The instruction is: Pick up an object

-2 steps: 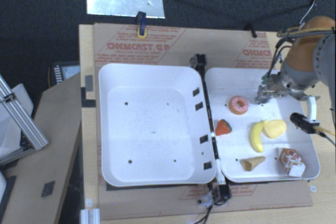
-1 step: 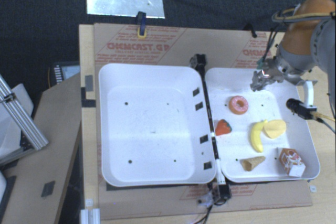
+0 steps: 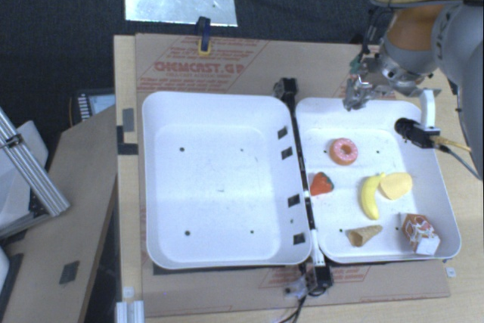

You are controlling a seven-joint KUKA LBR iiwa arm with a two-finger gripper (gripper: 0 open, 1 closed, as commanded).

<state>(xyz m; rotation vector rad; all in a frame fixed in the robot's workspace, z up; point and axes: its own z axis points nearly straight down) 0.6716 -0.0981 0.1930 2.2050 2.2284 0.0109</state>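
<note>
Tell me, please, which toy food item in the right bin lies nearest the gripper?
The pink doughnut: it lies at the far end of the group, closest to the gripper, unlike the banana and strawberry.

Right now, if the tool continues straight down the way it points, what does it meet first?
Probably the bare floor of the right bin near its far rim. The tool hangs above that spot; the pink donut lies nearer the camera, though depth is unclear.

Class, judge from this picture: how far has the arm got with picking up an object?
Done: nothing lifted; the doughnut, strawberry, banana, cone and small box all lie in the right bin. In hand: the gripper hangs at that bin's far edge, apart from them. Left: descend, grasp, lift.
</note>
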